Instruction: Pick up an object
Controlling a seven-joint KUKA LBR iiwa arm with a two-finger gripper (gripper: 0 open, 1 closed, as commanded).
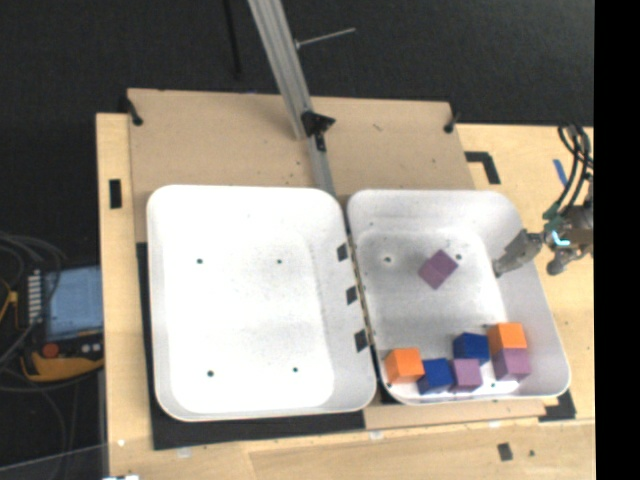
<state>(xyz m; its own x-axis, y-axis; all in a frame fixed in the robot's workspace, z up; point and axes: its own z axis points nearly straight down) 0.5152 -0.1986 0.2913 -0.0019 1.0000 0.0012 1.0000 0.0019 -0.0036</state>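
Where the tabletop (420, 138) carries two white bins, the left bin (250, 298) lies beside the right bin (470, 218), which holds a lone purple cube (438, 268) mid-floor and, along its near wall, orange, blue and purple blocks (460, 363). At that bin's right rim sits my tool (545, 246), holding nothing; its spread I cannot tell.

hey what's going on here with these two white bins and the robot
A robot arm is set to pick up an object. Its gripper sits at the right edge of the right bin, holding nothing. A purple cube lies alone mid-bin; two orange blocks, two blue blocks and two more purple blocks cluster along the near edge. The left bin sits alongside.
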